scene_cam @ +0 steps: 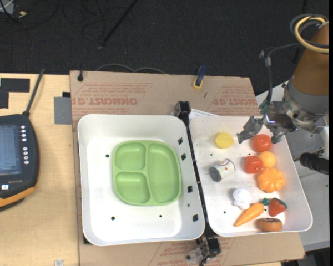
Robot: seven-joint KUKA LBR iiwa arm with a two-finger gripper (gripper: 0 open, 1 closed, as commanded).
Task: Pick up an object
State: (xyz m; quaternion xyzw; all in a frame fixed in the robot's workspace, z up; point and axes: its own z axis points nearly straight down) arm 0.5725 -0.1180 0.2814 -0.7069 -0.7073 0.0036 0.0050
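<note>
1. Gripper (262, 129): jaws spread apart, pointing down over the far edge of the right bin (299, 204); a red tomato (261, 142) sits just below and between the two dark finger tips, but whether they touch it cannot be told. Nothing is visibly clamped.
2. Arm (311, 65): grey body with orange band, entering from the right, above the right bin's far corner.
3. Right bin, contents near the jaws: yellow round piece (224, 140) to the left of the tomato, apart from it; a second red fruit (253, 164) just below the tomato; a small orange ball (267, 159) touching that red fruit's right side.
4. Right bin, middle: orange pumpkin (270, 179) under the ball; a small grey-and-white cylinder (222, 170) lying on its side (well left of the fruit cluster).
5. Right bin, near edge: white lump (241, 196); carrot (248, 213) lying aslant beside it; strawberry (277, 206); brown bun-like piece (269, 224) at the front rim.
6. Left bin (100, 148): holds a green divided tray (147, 172) with three compartments, lying flat.
7. Tabletop (44, 215): cardboard sheet (155, 96) under both bins; a handheld control pendant (11, 159) at the far left.
</note>
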